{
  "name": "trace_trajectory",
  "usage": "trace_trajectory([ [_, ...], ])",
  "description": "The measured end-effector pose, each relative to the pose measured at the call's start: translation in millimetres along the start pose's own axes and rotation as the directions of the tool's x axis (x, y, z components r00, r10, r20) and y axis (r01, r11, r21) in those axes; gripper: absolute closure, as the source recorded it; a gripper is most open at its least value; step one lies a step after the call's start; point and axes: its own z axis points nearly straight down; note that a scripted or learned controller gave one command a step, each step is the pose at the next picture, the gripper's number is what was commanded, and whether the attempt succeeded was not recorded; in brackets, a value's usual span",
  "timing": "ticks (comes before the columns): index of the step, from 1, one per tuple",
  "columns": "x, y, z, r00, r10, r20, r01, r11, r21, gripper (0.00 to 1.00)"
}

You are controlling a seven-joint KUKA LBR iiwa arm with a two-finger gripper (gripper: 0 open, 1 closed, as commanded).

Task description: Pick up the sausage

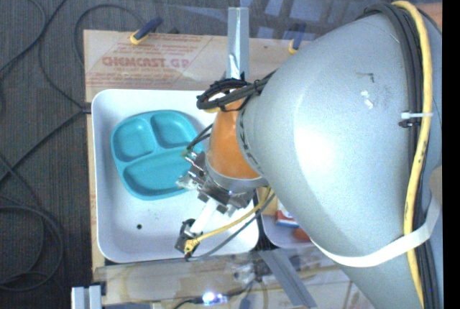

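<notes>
The grey arm (338, 135) hides most of the right bin (277, 232) and the tool's fingertips.

- the brown cardboard sheet (154, 60) lying under the bins carries faded red print; it looks like "chemcast gp", though the letters are washed out and partly hard to make out.
- a smaller line of red print runs just above that word on the same sheet, too small and pale to read.
- a red and blue item (285, 218) in the bin on the right, mostly hidden by the arm, may bear a printed mark, but nothing on it can be read.
</notes>
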Motion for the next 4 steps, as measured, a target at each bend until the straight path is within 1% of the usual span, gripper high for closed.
trace_trajectory([
  [1,4,0,-10,1.0,-0.003,-0.007,0.003,1.0,0.0,1.0],
  [2,65,94,3,0.999,-0.043,0.009,0.043,0.999,0.001,1.0],
  [3,110,95,4,0.999,-0.037,0.023,0.037,0.999,-0.013,1.0],
  [4,148,100,11,0.996,-0.065,0.054,0.064,0.998,0.013,1.0],
])
